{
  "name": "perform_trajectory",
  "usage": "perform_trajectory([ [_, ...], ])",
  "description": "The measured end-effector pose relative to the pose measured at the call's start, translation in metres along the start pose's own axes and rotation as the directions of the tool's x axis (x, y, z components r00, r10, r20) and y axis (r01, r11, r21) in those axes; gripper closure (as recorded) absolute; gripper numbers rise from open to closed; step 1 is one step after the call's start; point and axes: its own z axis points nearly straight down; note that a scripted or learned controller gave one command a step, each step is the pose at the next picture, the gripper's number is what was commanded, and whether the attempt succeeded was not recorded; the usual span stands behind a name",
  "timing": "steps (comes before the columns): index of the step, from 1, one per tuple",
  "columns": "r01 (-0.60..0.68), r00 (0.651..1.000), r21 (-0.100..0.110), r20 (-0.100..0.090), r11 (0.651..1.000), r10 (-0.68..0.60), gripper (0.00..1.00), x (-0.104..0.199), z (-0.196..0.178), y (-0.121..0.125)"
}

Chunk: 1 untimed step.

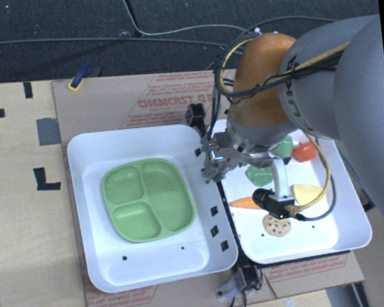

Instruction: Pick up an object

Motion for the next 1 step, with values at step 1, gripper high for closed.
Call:
perform_trajectory([
  [1,0.001,1.0,-0.001,-0.001,1.0,-0.001,1.0,0.0492,-0.011,-0.0331],
])
